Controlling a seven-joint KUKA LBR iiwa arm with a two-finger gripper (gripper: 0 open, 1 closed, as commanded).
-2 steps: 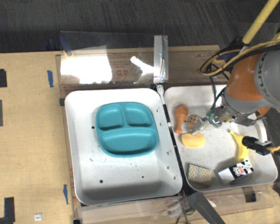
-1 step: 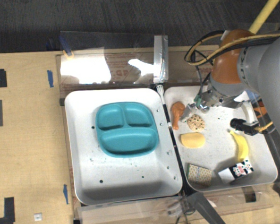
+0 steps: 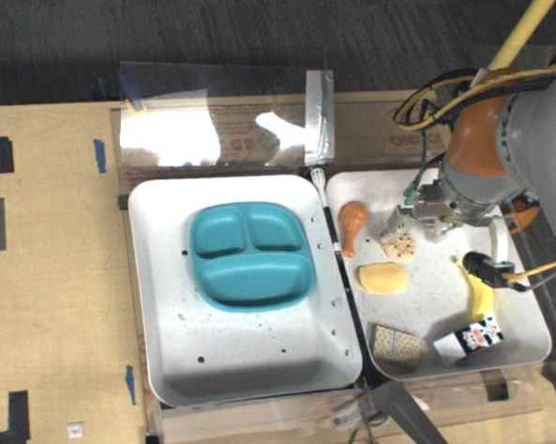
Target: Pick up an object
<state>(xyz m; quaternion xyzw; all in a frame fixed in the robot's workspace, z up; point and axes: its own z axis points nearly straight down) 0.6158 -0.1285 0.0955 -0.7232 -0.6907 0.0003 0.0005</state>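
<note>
My gripper [image 3: 405,223] hangs low over the back part of the right bin [image 3: 539,341], just above a small round speckled cookie [image 3: 399,247]. An orange drumstick-shaped toy [image 3: 351,225] lies to its left near the bin's left wall. A yellow lemon-like lump [image 3: 383,277] rests in front of the cookie. A banana [image 3: 480,291] lies to the right, under the arm's wrist. At the front sit a patterned pouch [image 3: 396,343] and a black-and-white box [image 3: 475,337].
The left bin [image 3: 159,271] holds a teal divided plate [image 3: 251,256]. A clear panel and a metal divider [image 3: 319,120] stand behind the bins. Cables [image 3: 430,99] loop above the arm's orange band [image 3: 475,143].
</note>
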